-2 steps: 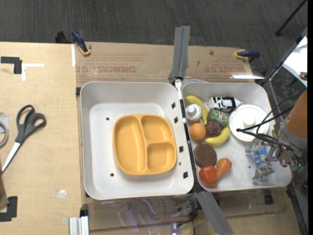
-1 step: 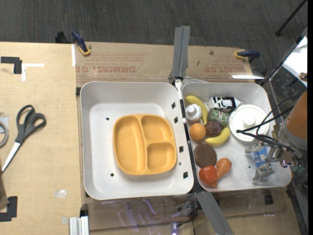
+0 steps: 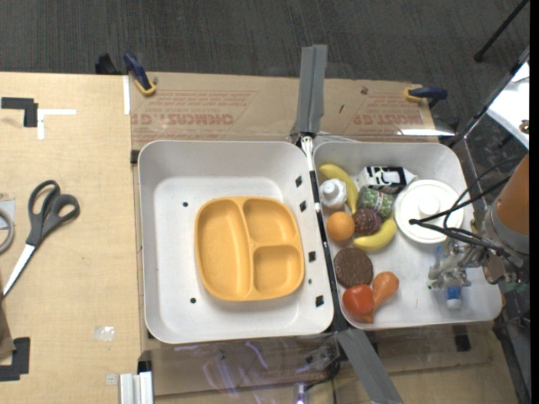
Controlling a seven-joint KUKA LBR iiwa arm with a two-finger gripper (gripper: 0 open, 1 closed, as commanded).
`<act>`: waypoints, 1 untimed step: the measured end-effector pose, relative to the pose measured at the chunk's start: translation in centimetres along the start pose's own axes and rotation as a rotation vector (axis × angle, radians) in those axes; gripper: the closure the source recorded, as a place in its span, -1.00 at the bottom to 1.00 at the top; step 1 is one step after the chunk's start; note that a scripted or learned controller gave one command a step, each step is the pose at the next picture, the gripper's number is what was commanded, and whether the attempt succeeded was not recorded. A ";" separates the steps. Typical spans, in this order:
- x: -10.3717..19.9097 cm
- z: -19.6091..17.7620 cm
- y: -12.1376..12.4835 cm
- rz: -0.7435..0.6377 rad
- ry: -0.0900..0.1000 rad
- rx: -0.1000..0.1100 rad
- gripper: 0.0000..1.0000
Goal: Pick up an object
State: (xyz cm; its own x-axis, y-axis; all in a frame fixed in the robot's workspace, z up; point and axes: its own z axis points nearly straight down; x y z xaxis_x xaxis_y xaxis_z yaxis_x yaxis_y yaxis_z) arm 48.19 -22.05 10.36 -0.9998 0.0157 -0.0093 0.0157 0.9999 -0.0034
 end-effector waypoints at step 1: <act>0.4 1.2 5.3 0.255 0.008 -0.003 1.00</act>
State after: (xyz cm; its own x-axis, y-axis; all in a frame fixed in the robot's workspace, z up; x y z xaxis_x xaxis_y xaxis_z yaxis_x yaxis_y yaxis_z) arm 47.86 -16.79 9.17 -0.9635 0.2676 -0.0014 0.2676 0.9635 0.0011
